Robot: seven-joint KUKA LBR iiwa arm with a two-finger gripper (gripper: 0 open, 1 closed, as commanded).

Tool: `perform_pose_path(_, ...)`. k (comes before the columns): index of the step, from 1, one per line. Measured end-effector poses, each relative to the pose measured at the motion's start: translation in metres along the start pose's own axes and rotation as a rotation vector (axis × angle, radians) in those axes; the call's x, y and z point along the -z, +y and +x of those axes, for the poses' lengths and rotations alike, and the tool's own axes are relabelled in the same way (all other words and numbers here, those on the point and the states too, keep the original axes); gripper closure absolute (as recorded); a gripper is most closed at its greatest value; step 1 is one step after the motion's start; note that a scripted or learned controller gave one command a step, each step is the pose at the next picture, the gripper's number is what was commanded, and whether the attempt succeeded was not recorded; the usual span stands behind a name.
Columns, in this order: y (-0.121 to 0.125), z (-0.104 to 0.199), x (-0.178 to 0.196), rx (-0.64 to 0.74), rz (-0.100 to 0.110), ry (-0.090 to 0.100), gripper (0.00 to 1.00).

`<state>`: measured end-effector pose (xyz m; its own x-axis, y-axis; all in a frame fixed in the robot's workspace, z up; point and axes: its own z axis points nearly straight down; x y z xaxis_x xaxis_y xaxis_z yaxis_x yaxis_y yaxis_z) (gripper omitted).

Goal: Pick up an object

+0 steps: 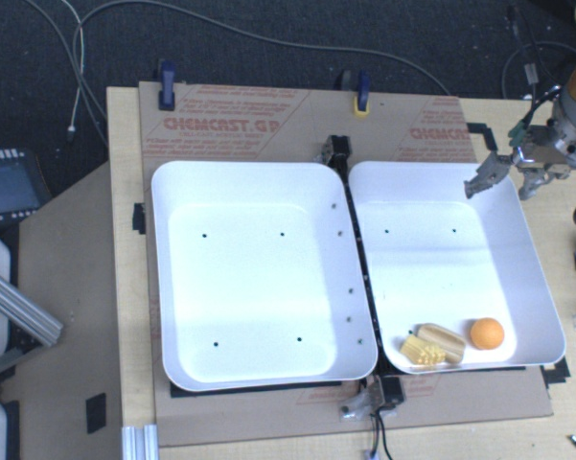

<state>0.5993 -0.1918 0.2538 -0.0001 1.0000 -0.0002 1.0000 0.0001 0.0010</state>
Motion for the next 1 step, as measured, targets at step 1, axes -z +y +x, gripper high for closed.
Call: perform_pose_path(1,0.0003,0.0001,0.0109,0.0,-0.002,0.0,1.0)
